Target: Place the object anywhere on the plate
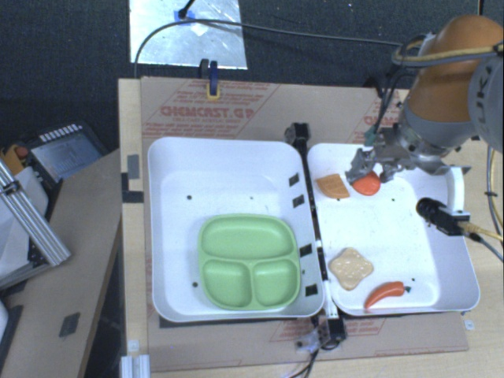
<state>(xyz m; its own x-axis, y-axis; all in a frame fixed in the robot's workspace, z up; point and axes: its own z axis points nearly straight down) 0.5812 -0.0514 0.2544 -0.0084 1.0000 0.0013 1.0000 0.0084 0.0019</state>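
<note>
Bins sit side by side on the bench: the left bin (169, 172) holds a green divided plate (249, 260) toward its near edge, and the right bin (441, 290) holds the loose food pieces. At the far end of the right bin the gripper (367, 168) hangs low, right above a round orange-red piece (a tomato, by the look of it) (366, 184). That piece lies directly under the claw's tips and appears to touch them, but whether the claw is clenched on it or merely resting over it cannot be told from this angle. Just to the left of the tomato lies a tan slice (332, 186), close but apart from the claw. Near the front of the same bin lie a pale bread-like piece (350, 267) and, beside it, an orange-red pepper (385, 293), both well apart from the claw.
</note>
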